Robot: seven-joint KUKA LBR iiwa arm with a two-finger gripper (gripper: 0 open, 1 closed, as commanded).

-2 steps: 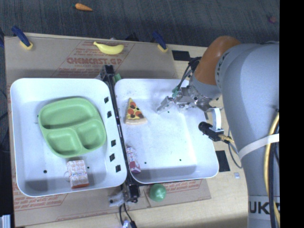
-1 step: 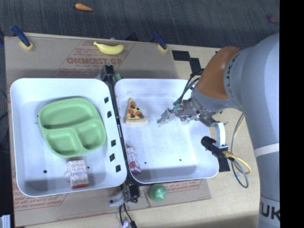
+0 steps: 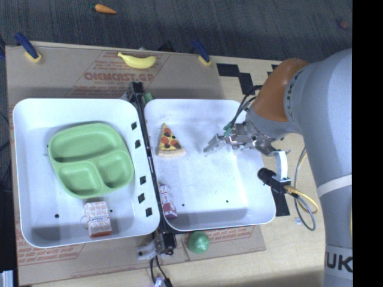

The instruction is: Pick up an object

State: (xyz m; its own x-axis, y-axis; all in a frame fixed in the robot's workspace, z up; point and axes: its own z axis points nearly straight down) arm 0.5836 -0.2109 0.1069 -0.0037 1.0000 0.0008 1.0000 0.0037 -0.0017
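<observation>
Gripper (image 3: pixel 210 146): over the right bin, near its middle right; fingers spread apart, nothing between them.
Arm (image 3: pixel 311 106): grey with orange band, reaching in from the right; it covers the right bin's far right rim.
Right bin (image 3: pixel 197 214): white and shallow, beside the left bin.
Pizza slice toy (image 3: pixel 169 141): in the right bin's upper left part, left of the gripper and apart from it.
Small packet (image 3: pixel 167 201): reddish, at the right bin's lower left edge, against the divider; print too small to read.
Left bin (image 3: pixel 30 160): white, holding the tray and carton.
Green tray (image 3: pixel 91 158): three compartments, lying in the left bin's middle.
Small carton (image 3: pixel 97 217): red and white, just below the green tray, in the left bin's lower part.
Banana toy (image 3: pixel 137 59): on the cardboard above the bins.
Green ball (image 3: pixel 198 241): on the cardboard just below the right bin.
Orange item (image 3: pixel 106 8): on the dark floor, top left; shape hard to make out.
Blue clamps (image 3: pixel 27 47): on the cardboard's top edge.
</observation>
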